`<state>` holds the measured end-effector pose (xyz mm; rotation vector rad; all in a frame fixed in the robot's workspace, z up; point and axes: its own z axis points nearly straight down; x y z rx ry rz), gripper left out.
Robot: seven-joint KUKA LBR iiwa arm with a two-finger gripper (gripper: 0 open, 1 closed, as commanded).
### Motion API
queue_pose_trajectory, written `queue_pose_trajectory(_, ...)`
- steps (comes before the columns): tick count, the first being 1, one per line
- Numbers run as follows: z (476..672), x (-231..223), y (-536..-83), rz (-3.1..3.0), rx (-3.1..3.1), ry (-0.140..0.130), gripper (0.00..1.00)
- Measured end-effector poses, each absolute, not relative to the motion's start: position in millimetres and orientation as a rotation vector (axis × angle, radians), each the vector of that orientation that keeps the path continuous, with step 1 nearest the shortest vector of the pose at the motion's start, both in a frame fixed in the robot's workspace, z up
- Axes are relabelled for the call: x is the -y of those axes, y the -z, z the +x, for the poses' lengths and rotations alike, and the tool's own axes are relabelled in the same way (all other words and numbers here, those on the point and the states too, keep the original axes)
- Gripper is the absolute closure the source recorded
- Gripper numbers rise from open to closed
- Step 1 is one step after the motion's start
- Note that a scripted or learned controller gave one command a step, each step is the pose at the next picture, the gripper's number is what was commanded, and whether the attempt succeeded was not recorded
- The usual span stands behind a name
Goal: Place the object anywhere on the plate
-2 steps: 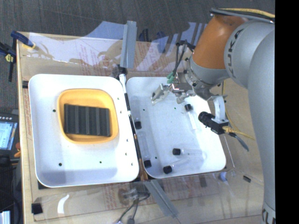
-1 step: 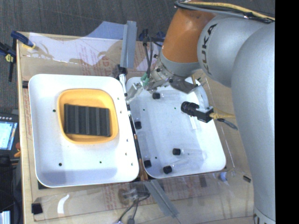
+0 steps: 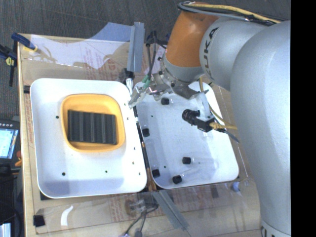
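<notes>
A yellow plate with a dark ribbed centre lies in the left white bin, toward its upper middle. My gripper hangs under the orange-banded wrist, over the far left corner of the right bin, just right of the wall between the bins. It is to the right of the plate's upper right rim, apart from it. A small pale green bit shows at the gripper's tip. I cannot make out what it is or whether it is held.
The grey arm covers the right side of the right bin. A black plug with a yellow cable hangs off the wrist. Small black studs dot the right bin's floor. A grey bar stands behind the bins.
</notes>
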<state>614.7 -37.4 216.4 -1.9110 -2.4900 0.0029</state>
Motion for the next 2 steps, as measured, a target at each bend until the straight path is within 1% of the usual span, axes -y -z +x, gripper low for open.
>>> queue_pose_trajectory(1, 615.1, 16, -218, -1.926, 2.480, -0.002, 0.00)
queue_pose_trajectory(2, 609.9, -25, -218, -1.862, 2.525, -0.005, 0.00)
